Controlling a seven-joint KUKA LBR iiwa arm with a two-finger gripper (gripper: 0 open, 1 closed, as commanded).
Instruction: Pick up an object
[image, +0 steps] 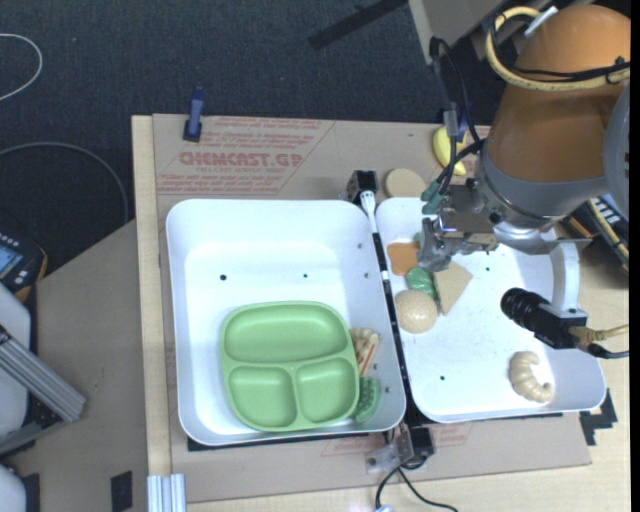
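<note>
As you scan from the near edge, you come first to the left bin (250, 250). A green divided plate (290, 365) lies flat in its near half. A few tan sticks (365, 348) and a small green piece (368, 398) sit between the plate's right side and the bin wall.

In the right bin (480, 345), a croissant (530, 375) lies near the front right corner, well apart from everything else. Farther back, against that bin's left wall, you have a tight cluster. A pale ball (416, 310) comes first, with a green lump (420, 281) touching its far side. A tan wedge (455, 288) lies just beside both, and an orange piece (402, 257) sits behind them.

The gripper (436, 258) hangs over this cluster, above the green lump, so the wall and the neighbouring pieces crowd it on every side. You cannot tell from this angle whether it is spread or closed.

Beyond the bins, a black block (360, 185) sits at the far end of the gap between them. A beige round thing (405, 183) and a yellow thing (443, 147), partly behind cables, lie close by. On the brown surface (150, 330), red print reads "CHEMCAST G.P"; the smaller lines are too fine to read. A blue clip (194, 115) sits at its far left corner.
</note>
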